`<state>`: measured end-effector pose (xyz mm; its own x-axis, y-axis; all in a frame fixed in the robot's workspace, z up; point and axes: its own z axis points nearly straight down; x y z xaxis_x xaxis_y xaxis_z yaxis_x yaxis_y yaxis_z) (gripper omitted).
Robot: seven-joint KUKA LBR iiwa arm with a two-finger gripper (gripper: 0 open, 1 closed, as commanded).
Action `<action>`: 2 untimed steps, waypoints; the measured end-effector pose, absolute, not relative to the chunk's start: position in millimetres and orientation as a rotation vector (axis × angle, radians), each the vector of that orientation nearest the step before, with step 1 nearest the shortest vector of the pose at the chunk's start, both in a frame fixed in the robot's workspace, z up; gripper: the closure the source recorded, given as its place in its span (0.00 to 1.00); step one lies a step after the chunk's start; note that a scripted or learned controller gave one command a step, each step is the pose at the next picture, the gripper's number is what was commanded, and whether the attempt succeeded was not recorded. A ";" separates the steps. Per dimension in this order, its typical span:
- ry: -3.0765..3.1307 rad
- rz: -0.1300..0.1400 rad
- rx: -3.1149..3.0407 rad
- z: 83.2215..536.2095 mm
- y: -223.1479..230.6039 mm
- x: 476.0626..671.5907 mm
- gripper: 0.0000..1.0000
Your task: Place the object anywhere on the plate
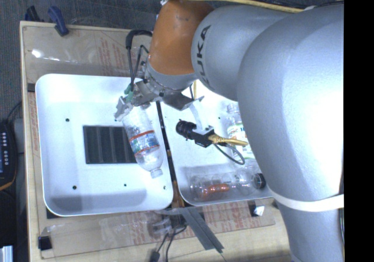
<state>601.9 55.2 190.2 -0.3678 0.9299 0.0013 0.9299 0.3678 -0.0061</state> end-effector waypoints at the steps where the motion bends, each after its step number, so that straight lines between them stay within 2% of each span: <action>1: -2.690 0.006 -1.615 190.9 83.8 572.4 1.00; 2: -2.722 0.003 -1.567 191.6 27.6 600.2 1.00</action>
